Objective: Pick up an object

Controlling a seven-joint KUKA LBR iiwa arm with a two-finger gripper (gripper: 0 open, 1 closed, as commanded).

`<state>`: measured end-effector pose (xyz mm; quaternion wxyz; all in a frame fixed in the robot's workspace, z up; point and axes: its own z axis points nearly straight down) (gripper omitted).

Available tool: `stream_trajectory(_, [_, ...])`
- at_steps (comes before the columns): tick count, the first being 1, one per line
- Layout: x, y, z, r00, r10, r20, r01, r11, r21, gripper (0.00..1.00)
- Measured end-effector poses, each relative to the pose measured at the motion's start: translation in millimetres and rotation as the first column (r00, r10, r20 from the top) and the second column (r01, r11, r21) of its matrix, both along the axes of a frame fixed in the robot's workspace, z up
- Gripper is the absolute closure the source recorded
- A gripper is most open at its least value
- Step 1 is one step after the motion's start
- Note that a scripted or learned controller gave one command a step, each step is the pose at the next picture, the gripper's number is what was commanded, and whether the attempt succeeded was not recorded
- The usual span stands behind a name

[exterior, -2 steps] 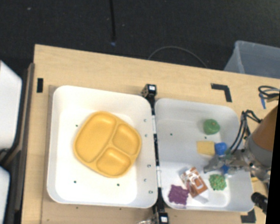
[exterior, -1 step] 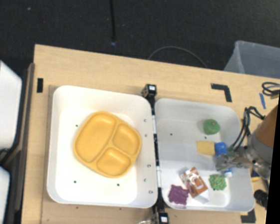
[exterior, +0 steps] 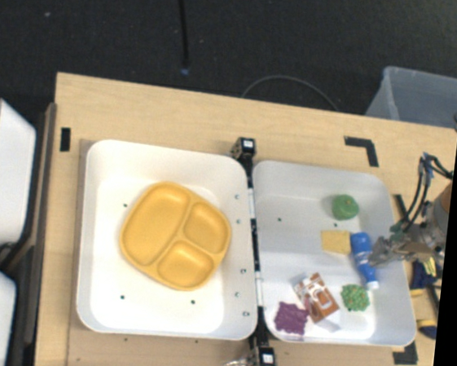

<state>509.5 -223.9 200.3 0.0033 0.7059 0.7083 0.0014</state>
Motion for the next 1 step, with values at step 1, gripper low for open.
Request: stream_trajectory(1, [1.7,5.6,46.3,1.000,0.001,0.001,-0.001,1.000,0.000,1.00])
